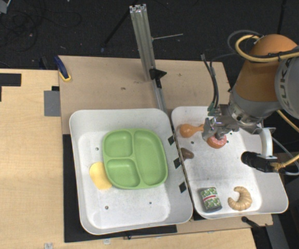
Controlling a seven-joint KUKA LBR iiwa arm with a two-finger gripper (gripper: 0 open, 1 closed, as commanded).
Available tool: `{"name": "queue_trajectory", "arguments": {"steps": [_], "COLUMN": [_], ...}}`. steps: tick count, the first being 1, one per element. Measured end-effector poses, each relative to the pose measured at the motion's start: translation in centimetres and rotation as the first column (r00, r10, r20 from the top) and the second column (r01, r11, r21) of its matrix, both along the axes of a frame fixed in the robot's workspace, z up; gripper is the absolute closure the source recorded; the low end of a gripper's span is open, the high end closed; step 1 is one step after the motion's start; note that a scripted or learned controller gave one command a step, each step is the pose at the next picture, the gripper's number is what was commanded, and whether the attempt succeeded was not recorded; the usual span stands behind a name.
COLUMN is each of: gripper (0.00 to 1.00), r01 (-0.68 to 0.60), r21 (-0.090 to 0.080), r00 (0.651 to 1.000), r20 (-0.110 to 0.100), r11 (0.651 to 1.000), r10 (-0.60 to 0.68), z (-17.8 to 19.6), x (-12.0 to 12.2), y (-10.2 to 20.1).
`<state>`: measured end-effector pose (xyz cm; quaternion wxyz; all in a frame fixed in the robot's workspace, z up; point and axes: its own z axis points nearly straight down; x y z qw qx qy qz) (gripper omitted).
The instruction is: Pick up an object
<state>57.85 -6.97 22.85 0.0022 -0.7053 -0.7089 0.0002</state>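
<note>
over the right bin (273, 204), the end effector (215, 135) sits low upon a red ball (217, 142); finger spread cannot be told. an off-centre pinch could roll the ball away toward the orange piece (188, 130).

arm (266, 82): grey | orange band | yellow cable loop | black hoses

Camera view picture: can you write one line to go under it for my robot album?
The gripper hovers over a red object in the right bin, near a croissant.
</note>
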Motion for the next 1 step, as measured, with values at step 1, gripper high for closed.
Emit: {"name": "queue_trajectory", "arguments": {"steps": [1], "gripper": [1.0], "r01": [0.0], "r21": [0.0], "r00": [1.0], "r20": [-0.001], "r11": [1.0], "r10": [0.0], "z": [0.91], "x": [-0.94], "y": [5.17]}}
